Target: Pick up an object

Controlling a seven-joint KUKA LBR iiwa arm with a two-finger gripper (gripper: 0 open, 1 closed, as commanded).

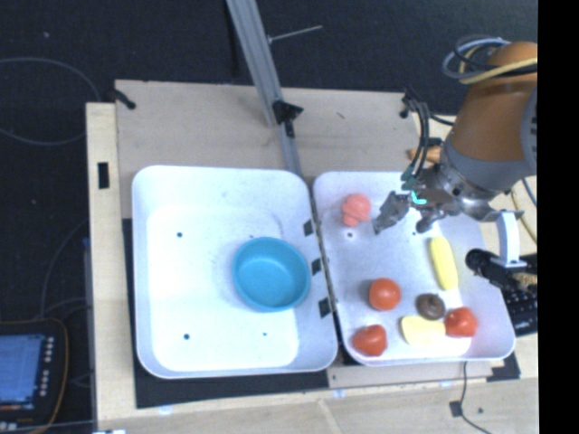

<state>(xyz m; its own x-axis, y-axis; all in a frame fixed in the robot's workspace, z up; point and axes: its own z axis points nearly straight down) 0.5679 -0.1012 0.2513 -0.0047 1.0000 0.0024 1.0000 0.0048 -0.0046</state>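
Observation:
My gripper [406, 221] hangs over the upper part of the right bin [362, 269], its two dark fingers spread apart with nothing between them. A pink round object [355, 208] lies just left of the fingers. A yellow banana-like piece [442, 262] lies below and to the right of the gripper. Lower in the bin sit a red tomato [384, 294], a second red one [369, 339], a third red one [461, 322], a brown round item [431, 306] and a pale yellow piece [422, 331].
The left bin [181, 206] holds a blue bowl [270, 274]. A grey metal pole [262, 70] slants down to the divide between the bins. The bench edge runs behind both bins.

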